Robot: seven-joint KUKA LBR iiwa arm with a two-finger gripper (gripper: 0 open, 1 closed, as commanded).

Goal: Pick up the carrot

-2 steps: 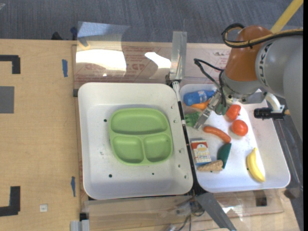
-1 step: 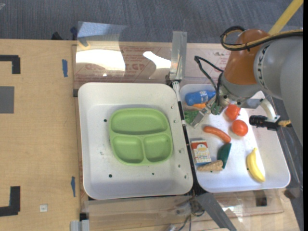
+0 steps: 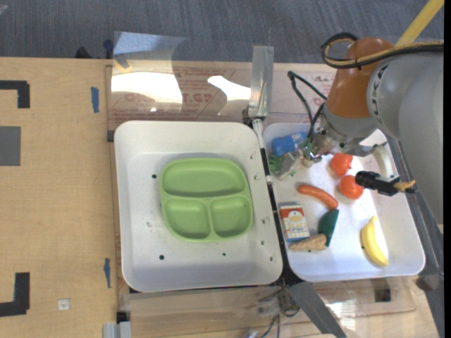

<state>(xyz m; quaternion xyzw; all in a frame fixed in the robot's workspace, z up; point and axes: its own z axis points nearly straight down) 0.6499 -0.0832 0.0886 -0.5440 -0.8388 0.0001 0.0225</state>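
carrot not yet picked, the task is only beginning

nearest, the banana (image 3: 374,242) and the small carton (image 3: 294,222) are lying in the right bin (image 3: 352,266); the carrot (image 3: 318,195) is resting just behind them on the bin floor, untouched; farther back the gripper (image 3: 312,150) is hovering near the blue object (image 3: 286,145), and i cannot tell its state.

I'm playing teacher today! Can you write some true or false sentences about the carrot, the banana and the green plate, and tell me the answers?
1. The carrot lies in the right bin. True.
2. The green plate has food on it. False: its three sections are bare.
3. The banana lies in the left bin. False: it is in the right bin.
4. The gripper is holding the carrot. False: the carrot lies apart from it.
5. The green plate sits in the left bin. True.
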